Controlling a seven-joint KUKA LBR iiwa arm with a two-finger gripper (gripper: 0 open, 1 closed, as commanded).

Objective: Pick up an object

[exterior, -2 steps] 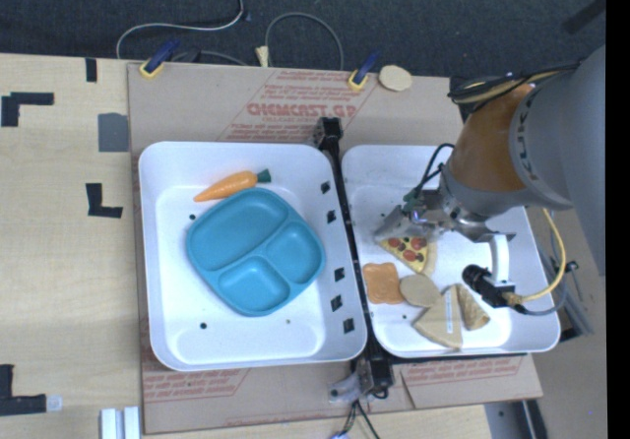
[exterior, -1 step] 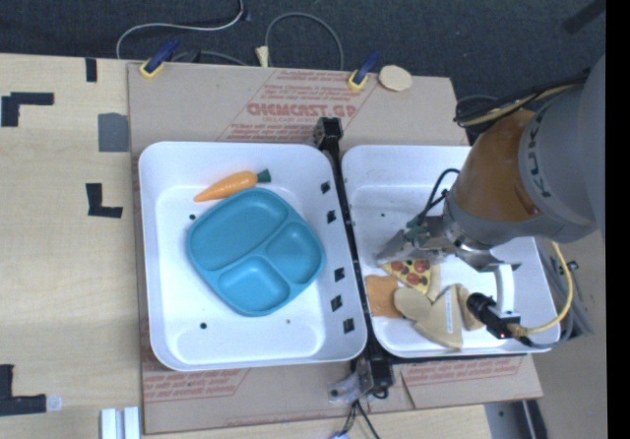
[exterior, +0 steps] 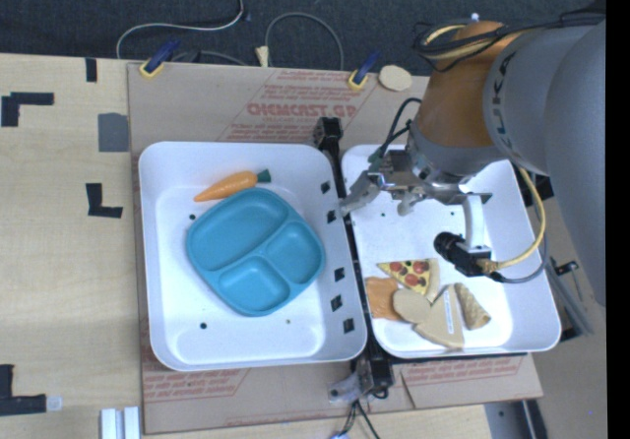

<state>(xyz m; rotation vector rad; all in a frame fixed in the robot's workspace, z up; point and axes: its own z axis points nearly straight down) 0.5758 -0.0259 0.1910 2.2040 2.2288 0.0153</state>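
Pizza slice (exterior: 413,274) | front of right bin (exterior: 522,329), amid toy food pieces | hand (exterior: 394,193) above bin's rear-left, empty; spread or pressed together: cannot tell | step: approach | next: shift toward front, descend.
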